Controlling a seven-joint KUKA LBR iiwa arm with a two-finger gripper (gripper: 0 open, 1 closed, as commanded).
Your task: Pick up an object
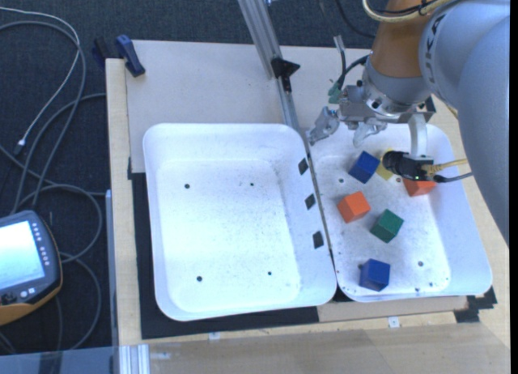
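The right bin [453, 271] holds several small blocks: a blue cube [363, 166], an orange cube [353, 206], a green cube [387, 225] and a second blue cube [374, 274] near the front. A red block [420, 187] lies partly under a black fitting with a yellow cable. My gripper [346, 130] hangs over the bin's back left corner, just behind the first blue cube. It is open, its fingers spread apart with nothing between them.
The left bin [162, 154] lies beside the right one, with a ridge [312, 202] bearing black clips between them. A slanted metal pole [263, 32] rises behind the bins. Cables and a handheld pendant [20, 263] lie on the floor at left.
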